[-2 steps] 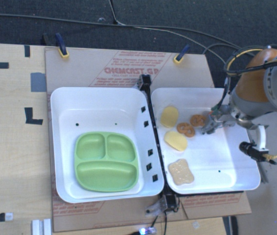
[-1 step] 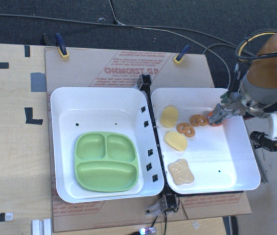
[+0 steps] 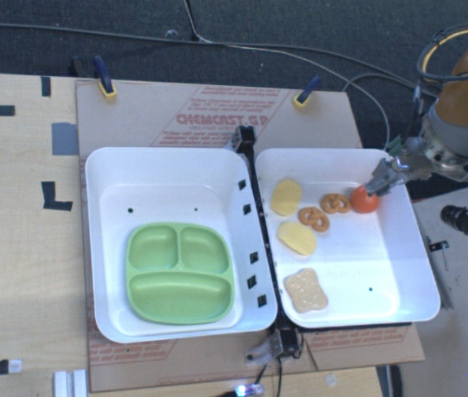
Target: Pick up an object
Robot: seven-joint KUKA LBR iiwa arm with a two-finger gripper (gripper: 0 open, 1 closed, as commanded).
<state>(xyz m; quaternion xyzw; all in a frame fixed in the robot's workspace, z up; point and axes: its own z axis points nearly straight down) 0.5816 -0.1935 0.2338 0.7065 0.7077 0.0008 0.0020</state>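
Two shallow white bins sit side by side on the counter, resting on a brown cardboard sheet. Nearest the camera in the right bin lies a pale, speckled slice of toy bread, close to the front wall and toward the divider. Across the divider, the left bin holds a green sectioned tray, with two small compartments at the back and one long one in front.

Farther back in the right bin lies a yellow oval piece. Behind it, two small brown pretzels sit near each other, one just beside the oval and the other a little farther back and right. A second yellow piece, rounder, lies left of the pretzels near the divider.

An orange-red ball sits at the right of this group, just beside the farther pretzel and near the bin's right wall. The hand reaches in from the right at a slant, and its tip meets the ball's upper right side. Whether its fingers are spread or pressed together I cannot tell.

Beyond the bins, two blue-and-yellow clamps pin the cardboard's far edge, and black cables cross the dark floor.
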